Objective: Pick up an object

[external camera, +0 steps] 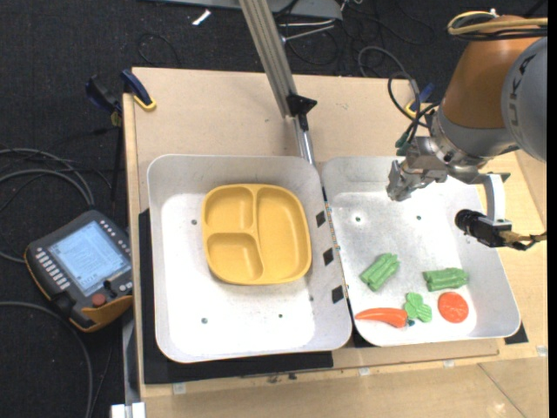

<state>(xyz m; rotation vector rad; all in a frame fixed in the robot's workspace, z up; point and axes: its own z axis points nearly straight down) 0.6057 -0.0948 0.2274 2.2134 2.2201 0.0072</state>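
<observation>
Several toy foods lie in the near part of the right bin [487, 320]: a green ridged piece [379, 270], a second green piece [446, 279], a red round tomato [452, 306], an orange carrot [381, 317] and a small green leafy piece [419, 307]. My gripper [402, 185] hangs over the far left part of that bin, well above and behind the toys. Nothing shows between its fingers.
The left bin [174, 233] holds a yellow divided plate [258, 233]. A metal pole [271, 50] slants down to the divider between the bins. A black camera bracket [483, 225] sticks out over the right bin's right side. A teach pendant [78, 268] lies on the floor at left.
</observation>
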